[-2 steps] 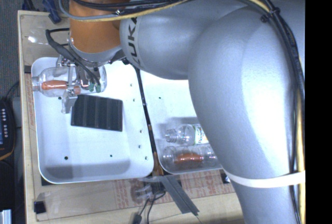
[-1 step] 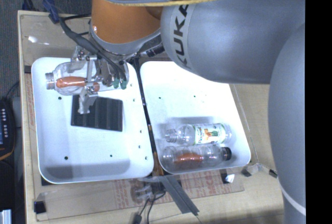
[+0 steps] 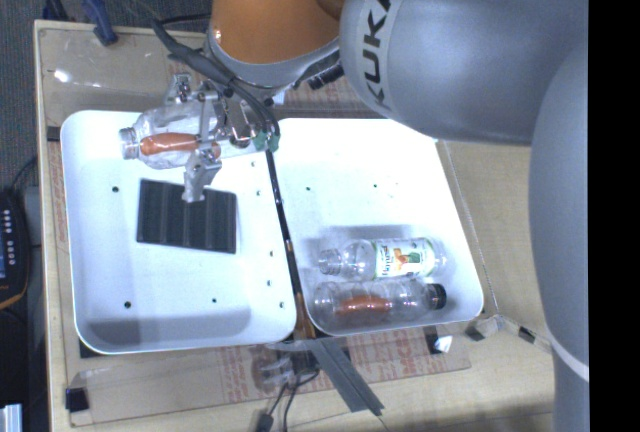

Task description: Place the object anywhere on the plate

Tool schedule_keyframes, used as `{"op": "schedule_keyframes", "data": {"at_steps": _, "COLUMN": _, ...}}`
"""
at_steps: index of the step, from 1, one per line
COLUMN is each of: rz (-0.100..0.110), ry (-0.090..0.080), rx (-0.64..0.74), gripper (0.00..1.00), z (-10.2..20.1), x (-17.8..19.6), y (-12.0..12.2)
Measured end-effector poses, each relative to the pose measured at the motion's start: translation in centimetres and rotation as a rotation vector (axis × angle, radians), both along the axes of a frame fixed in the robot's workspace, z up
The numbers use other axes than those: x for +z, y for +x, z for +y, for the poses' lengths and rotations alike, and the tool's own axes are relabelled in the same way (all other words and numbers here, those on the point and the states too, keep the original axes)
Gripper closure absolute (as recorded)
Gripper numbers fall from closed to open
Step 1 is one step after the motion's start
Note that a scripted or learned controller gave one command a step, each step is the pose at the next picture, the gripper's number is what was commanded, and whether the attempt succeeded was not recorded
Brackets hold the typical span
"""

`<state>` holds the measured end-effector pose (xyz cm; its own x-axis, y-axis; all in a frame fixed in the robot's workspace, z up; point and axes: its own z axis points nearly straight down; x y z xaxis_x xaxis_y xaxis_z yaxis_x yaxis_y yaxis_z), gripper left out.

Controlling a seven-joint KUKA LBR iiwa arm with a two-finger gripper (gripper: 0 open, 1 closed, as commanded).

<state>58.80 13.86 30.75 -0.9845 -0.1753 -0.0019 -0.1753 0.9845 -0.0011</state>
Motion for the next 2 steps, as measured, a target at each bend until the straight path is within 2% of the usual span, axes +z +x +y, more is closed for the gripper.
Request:
{"op": "schedule_keyframes", "data": {"at_steps": 1, "rz": -0.001, "ry": 0.0, "rx": -0.065, "gripper": 0.0, "z": -1.0, "x": 7.9, "y": -3.7}}
{"op": "schedule_keyframes", "data": {"at_steps": 2, "rz": 0.004, "ry": -0.001, "rx": -0.102, "gripper": 0.0, "z": 0.8, "x": -0.1, "y": 0.5}}
